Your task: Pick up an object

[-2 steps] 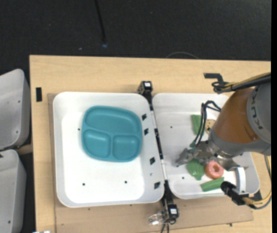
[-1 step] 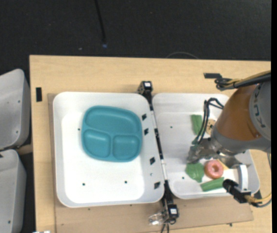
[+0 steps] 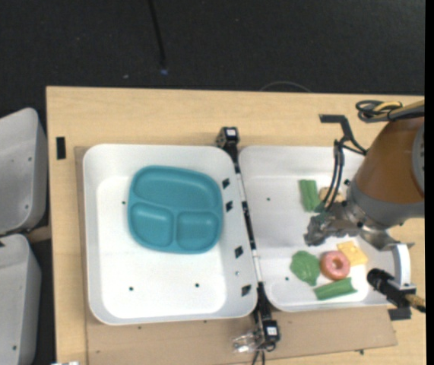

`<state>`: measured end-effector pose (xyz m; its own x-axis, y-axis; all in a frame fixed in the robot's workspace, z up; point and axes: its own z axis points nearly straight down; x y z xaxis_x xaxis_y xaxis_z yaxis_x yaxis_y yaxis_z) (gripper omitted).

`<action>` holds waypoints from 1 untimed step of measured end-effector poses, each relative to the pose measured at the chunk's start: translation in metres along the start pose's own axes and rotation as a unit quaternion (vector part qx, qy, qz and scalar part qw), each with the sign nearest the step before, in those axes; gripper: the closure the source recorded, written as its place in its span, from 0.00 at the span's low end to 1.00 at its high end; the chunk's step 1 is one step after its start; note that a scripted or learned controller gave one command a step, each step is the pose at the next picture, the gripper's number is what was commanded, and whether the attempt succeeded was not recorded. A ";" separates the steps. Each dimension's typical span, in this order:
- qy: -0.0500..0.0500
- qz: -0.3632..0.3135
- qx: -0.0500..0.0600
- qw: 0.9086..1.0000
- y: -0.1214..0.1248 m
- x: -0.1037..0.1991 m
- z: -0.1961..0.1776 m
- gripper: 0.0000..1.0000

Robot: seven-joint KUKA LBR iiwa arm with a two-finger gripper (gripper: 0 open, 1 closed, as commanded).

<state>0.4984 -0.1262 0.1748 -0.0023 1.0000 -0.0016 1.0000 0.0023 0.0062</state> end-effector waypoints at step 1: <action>0.000 0.000 -0.001 1.000 0.009 0.001 -0.062 1.00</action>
